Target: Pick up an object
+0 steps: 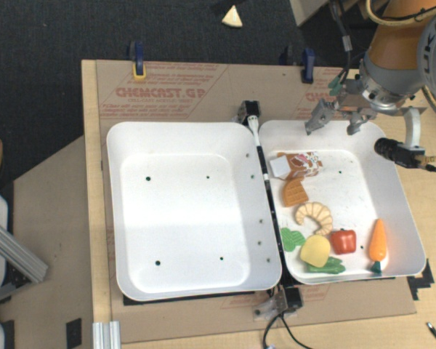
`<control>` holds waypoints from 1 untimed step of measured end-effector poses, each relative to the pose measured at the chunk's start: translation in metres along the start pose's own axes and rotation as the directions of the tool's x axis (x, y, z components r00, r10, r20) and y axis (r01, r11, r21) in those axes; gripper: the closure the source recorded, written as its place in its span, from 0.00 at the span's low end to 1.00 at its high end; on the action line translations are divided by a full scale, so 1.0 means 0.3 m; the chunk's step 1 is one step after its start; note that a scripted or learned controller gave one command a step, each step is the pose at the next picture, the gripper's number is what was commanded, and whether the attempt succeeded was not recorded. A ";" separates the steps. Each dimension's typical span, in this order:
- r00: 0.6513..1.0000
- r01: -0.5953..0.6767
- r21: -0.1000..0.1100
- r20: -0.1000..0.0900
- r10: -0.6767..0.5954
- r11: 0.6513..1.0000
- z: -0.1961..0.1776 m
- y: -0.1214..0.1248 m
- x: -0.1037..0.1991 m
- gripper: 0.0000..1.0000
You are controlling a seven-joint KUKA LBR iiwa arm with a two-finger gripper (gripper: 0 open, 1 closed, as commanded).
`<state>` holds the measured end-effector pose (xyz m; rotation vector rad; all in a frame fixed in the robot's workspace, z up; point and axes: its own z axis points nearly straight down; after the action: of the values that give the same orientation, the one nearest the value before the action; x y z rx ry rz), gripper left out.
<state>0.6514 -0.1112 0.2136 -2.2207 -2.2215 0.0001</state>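
The right bin [392, 195] holds a small heap of toy food, all gathered in its half nearest the divider and its near edge. Closest to the bin's far left corner lies a flat white-and-brown packet [296, 163], and just below it a tan wedge like a slice of toast [295, 193]. Nearer the camera from the toast sits a pale, ridged croissant [314, 214], curled like a crescent. Beyond that, toward the bin's near rim, a yellow lemon [315, 251] rests beside a red pepper [343, 241], with green leafy pieces [291, 238] touching the lemon on its left and underneath. An orange carrot [378, 240] with a green tip lies apart by the bin's right wall.

The pincer [337, 118] hangs over the far rim of the right bin, its two grey fingers spread wide with nothing between them, well apart from the food. The left bin [182, 209] sits alongside on the brown worktop [102, 107].
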 end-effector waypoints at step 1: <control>1.000 0.001 -0.019 0.006 -0.001 1.000 0.326 -0.126 -0.104 0.00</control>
<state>0.6137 -0.1422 0.1158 -2.2321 -2.2349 -0.0148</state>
